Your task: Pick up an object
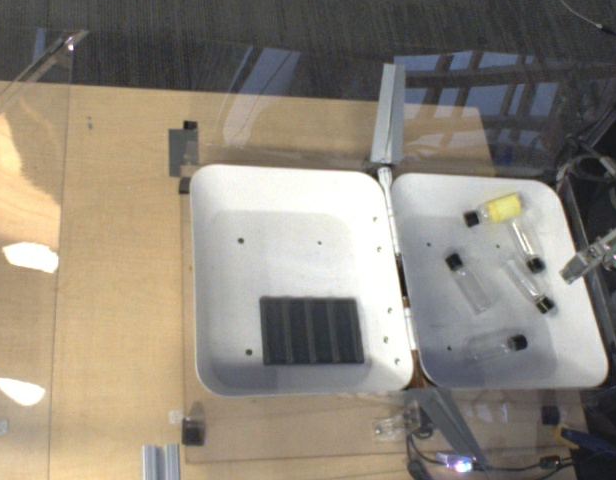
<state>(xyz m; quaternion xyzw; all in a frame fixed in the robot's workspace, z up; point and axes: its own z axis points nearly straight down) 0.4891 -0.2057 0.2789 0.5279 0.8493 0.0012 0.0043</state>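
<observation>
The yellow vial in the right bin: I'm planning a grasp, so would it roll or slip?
The yellow vial lies on its side and looks cylindrical, so a push would probably roll it. It seems smooth, perhaps slippery. Small, so likely light.

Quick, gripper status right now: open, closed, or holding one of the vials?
Gripper: at the right edge of the right bin, too small to tell open or shut; no vial seen between its fingers.
</observation>
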